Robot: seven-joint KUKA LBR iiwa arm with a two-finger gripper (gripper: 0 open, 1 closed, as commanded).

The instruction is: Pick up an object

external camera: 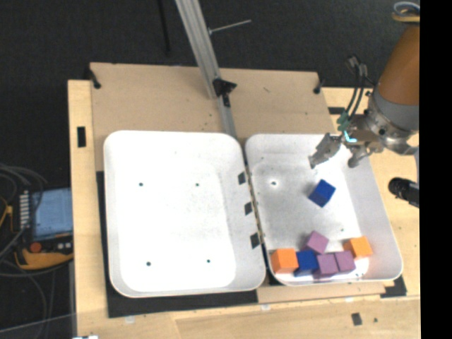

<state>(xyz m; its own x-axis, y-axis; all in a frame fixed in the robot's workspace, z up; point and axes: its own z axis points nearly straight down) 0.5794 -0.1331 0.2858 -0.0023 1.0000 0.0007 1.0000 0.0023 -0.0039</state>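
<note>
A: In the right bin (pixel 282 161), what sits where?

B: A blue cube (pixel 322 192) lies alone near the middle, tilted on the white floor. Along the near wall there is a cluster: an orange cube (pixel 285 259) at the left end, a smaller blue cube (pixel 306 260) touching it, then three purple cubes (pixel 329 257) bunched together, one of them riding a little higher than the rest. A second orange cube (pixel 359 246) sits at the right end of that row, just beside the purple ones.

A: And the left bin (pixel 176 203)?

B: White floor with a few small dark dots, and the two bins meet edge to edge, with small black clips along the seam.

A: Where is the gripper (pixel 339 154)?

B: Above the far right part of the right bin, reaching in from the right. Its two fingers are spread apart with nothing between them. The lone blue cube lies nearer the camera than the fingertips, apart from them.

A: What else is around?

B: A grey metal pole (pixel 201 44) slants down from the top to the far edge where the bins meet. A brown board (pixel 155 97) lies under the bins. On the left, off the bench, a blue-screened handheld unit (pixel 48 221) with cables lies on the dark floor. Nothing lies between the gripper and the lone blue cube.
</note>
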